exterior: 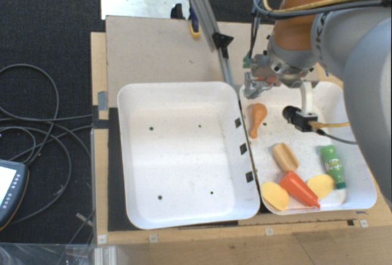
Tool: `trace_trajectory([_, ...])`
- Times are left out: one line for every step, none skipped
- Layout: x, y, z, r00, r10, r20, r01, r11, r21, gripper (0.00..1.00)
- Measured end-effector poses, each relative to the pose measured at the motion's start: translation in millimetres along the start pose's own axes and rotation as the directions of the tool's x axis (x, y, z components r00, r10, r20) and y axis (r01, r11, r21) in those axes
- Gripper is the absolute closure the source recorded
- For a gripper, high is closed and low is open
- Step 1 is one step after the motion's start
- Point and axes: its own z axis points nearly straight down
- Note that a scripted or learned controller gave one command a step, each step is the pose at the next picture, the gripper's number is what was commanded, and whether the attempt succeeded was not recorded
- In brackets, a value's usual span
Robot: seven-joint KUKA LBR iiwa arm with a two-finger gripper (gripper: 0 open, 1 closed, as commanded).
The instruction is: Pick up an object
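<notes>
My gripper (255, 90) hangs over the far left corner of the right bin (361, 199), below the orange band of the arm. Just under it, and slightly nearer the camera, a tan drumstick-shaped toy (256, 117) lies on the bin floor beside the left wall. I cannot tell whether the gripper touches it. Further forward lie a tan bread roll (285, 156), an orange cone-shaped toy (299, 188), two yellow pieces (275, 196) (321, 185) and a green bottle (332, 166).
The left bin (131, 135) stands beside the right one, and their walls meet in a ridge (245, 147) with black clips. A metal pole (202, 7) slants in from the top. A black plug with an orange cable (299, 119) hangs off the arm over the right bin.
</notes>
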Motion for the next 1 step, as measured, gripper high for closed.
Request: trace_trajectory([53.3, 13.2, 1.1, 1.0, 0.001, 0.0, -0.001, 1.0, 0.001, 1.0])
